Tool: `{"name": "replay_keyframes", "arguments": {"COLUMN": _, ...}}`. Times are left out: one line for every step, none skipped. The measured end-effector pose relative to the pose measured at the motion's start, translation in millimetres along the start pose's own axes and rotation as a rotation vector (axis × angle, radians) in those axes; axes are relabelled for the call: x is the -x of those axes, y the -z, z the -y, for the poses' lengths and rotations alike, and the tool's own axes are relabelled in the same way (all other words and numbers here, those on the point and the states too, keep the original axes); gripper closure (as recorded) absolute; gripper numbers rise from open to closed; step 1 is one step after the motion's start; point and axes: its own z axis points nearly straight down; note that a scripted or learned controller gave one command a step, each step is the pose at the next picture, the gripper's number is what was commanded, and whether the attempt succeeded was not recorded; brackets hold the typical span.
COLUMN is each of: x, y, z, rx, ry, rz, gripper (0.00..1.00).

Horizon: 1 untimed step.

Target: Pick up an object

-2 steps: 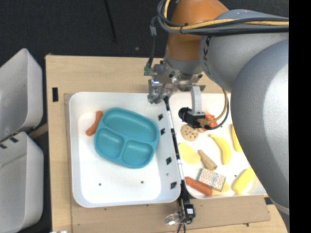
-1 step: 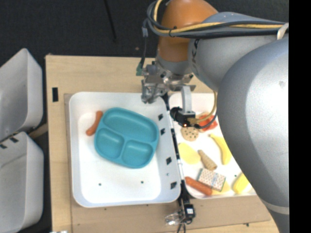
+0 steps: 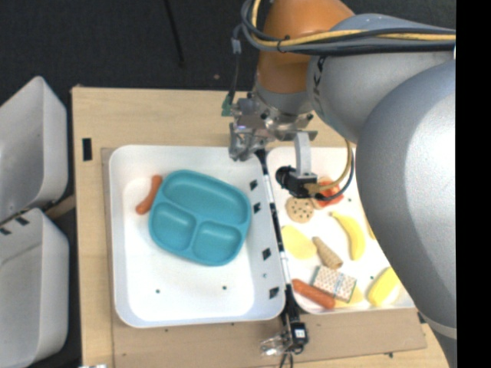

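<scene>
1. Nearest, at 6 o'clock in the right shallow white bin [image 3: 360, 271], an orange plastic carrot [image 3: 313, 294] lies just beside a pale, square, waffle-patterned cracker [image 3: 335, 284]. A yellow wedge [image 3: 383, 287] sits at 4 o'clock.
2. Mid-bin are a tan ice-cream cone [image 3: 327, 253], a pale yellow round slice [image 3: 298, 244], a yellow banana [image 3: 351, 234] and a brown speckled cookie [image 3: 299, 210].
3. In the left shallow white bin [image 3: 184, 297], a teal divided plastic plate [image 3: 201, 217] lies at centre, with an orange sausage [image 3: 149, 195] at its 10 o'clock rim.
4. A red-orange piece [image 3: 331, 195], partly hidden, lies at the cookie's 1 o'clock.
5. Farthest, the grey arm [image 3: 399, 129] enters from 3 o'clock over the pale wooden tabletop [image 3: 92, 205]. Its orange-banded wrist points down, and the jaws hang over the left bin's 1 o'clock corner. I cannot tell how far open they are.
</scene>
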Motion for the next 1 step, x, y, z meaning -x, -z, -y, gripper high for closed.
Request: {"name": "replay_keyframes", "arguments": {"x": -15.0, "y": -10.6, "z": 0.6, "rx": -0.004, "ry": 0.002, "rz": 0.001, "gripper": 1.0}}
